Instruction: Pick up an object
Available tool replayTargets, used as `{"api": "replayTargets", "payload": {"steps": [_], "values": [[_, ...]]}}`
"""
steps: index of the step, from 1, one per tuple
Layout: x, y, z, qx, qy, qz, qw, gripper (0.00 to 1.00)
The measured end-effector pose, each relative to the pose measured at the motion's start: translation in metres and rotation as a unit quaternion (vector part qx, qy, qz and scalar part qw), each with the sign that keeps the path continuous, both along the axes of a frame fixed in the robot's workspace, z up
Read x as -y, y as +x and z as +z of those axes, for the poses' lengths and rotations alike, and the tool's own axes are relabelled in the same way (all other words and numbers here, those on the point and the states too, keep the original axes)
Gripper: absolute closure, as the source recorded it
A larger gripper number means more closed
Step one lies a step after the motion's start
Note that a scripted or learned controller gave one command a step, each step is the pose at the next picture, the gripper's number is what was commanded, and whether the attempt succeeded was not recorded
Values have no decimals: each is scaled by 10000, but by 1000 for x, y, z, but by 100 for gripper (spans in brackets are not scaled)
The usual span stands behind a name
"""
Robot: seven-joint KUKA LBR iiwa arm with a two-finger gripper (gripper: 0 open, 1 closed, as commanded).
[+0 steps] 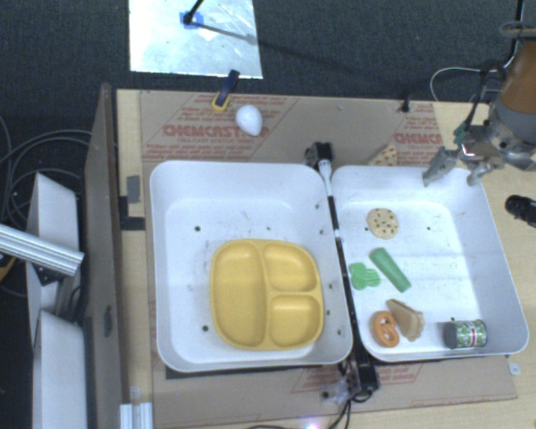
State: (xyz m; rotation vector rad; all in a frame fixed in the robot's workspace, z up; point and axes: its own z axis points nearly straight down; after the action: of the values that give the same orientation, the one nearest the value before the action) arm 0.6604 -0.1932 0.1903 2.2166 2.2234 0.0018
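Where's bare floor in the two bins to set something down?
Right bin: free along the far wall beyond the cookie, and along the right wall. Crowded at the near edge: pretzel, wedge, can, green pieces. Left bin: free far strip beyond the yellow tray.

Both bins [250,186] look like smooth white plastic with a soft sheen. The yellow tray [266,293] is matt plastic. Printed brown cardboard [196,123] lies under the bins. The floor [45,43] is dark, rough carpet. A foil-like sheet [196,25] shines, perhaps metal. The can [465,333] looks glossy.
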Motion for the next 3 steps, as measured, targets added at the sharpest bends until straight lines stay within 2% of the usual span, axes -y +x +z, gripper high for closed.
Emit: {"api": "replayTargets", "payload": {"steps": [1,2,3], "values": [[-67,-35,-53,-31,16,20,10000,0],[-104,-73,-109,-37,17,16,10000,0],[-99,-115,-107,-31,8,-16,10000,0]]}}
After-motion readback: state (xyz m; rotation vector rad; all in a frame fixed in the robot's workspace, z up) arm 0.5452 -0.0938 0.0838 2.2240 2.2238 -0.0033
